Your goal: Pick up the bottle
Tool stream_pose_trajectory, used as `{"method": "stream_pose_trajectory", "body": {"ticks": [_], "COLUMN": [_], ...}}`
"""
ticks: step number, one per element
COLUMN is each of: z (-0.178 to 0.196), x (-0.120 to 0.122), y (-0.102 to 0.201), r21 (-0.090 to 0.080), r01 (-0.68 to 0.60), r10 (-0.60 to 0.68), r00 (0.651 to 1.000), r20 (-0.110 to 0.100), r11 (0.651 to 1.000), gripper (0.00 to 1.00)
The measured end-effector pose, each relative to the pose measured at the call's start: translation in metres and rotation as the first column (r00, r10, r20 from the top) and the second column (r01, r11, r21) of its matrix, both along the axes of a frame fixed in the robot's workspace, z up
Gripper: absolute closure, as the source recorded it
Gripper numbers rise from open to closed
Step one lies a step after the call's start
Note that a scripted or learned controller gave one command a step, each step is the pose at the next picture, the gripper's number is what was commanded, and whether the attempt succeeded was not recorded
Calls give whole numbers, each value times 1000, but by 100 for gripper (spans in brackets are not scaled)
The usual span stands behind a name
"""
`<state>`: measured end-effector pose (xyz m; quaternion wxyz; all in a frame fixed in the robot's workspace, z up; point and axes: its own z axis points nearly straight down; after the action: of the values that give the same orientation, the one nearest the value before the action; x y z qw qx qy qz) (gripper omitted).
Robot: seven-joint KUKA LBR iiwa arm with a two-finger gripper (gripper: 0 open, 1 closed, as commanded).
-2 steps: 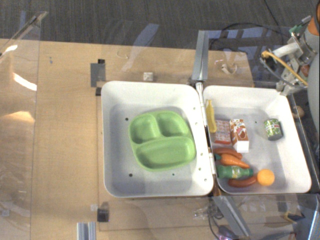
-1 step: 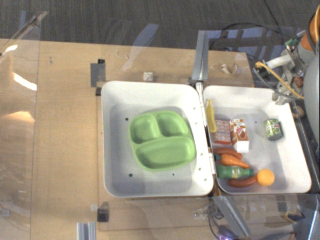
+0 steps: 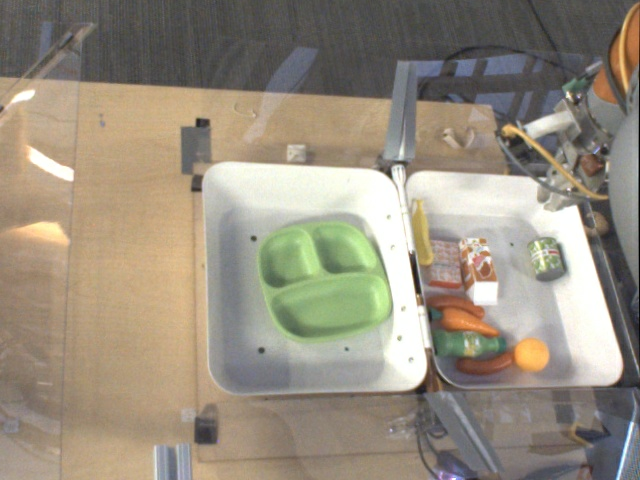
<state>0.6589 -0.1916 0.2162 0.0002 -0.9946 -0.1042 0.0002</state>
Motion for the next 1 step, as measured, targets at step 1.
{"method": "stream_pose_trajectory", "body": {"ticks": [1], "z": [1], "x": [3], "y": [15], "r21": [-1], "r01": [1], "r10": [-1], "r00": [1000], "r20": [0], "r11": [1000], "gripper": [100]}}
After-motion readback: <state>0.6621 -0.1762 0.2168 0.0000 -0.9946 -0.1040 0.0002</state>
